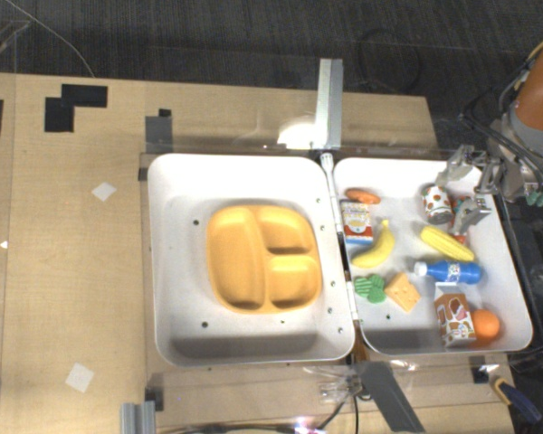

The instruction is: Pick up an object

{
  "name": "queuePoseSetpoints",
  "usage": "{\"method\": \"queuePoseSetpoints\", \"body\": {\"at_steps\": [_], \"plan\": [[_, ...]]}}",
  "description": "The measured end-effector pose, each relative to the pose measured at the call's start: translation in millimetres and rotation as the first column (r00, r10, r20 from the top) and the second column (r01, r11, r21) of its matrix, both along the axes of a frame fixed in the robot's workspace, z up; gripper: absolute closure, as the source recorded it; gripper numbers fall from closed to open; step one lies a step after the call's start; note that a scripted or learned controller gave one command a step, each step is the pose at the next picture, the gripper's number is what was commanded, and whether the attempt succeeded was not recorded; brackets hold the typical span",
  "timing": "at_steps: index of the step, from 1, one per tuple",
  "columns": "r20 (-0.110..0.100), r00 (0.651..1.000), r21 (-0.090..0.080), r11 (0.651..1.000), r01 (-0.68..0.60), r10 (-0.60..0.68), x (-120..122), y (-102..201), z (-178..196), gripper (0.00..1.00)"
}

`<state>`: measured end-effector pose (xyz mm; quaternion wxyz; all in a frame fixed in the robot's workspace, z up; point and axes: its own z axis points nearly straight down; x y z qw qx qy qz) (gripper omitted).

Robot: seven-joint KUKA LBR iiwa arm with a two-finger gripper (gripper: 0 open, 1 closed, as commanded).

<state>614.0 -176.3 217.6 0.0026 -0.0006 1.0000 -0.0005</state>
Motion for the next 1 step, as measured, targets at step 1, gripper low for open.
{"method": "queuePoseSetpoints", "body": {"at_steps": [1], "plan": [[0.007,0.982,0.002,0.982,0.191,-0.191,23.2,26.0,15.0,0.00]]}}
